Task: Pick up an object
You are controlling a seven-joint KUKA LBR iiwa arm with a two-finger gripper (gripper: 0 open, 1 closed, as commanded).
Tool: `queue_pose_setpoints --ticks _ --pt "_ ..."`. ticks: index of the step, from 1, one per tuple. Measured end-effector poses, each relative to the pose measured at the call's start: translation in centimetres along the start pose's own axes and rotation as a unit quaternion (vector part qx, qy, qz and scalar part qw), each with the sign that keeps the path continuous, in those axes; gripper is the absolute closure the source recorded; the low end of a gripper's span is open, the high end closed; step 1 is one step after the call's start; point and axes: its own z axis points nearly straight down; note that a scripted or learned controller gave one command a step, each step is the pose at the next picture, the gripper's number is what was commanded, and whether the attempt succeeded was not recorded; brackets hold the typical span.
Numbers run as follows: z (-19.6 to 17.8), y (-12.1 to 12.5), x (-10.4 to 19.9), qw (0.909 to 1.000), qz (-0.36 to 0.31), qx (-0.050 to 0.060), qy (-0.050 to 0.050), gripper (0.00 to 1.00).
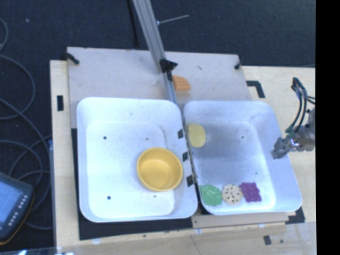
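A yellow bowl (159, 169) sits in the left bin (101, 116), near its right side. In the right bin (265, 142) a pale yellow round piece (196, 135) leans at the left wall. Along that bin's front edge lie a green lump (211, 194), a speckled cookie-like disc (231, 194) and a purple piece (250, 191), side by side. The gripper (281, 149) hangs at the right bin's right rim, apart from all of these, with grey wrist parts and cables above it.
An orange object (181, 84) lies on the grey board behind the bins. A metal rail (151, 31) slants down from the top to the seam between the bins. A tablet (13, 206) and cables lie on the floor at left.
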Motion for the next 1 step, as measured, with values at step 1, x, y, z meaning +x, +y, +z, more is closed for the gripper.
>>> queue_pose_setpoints --ticks 1 --pt "-1.58 0.14 -0.13 1.0 -0.001 0.002 0.001 1.0"
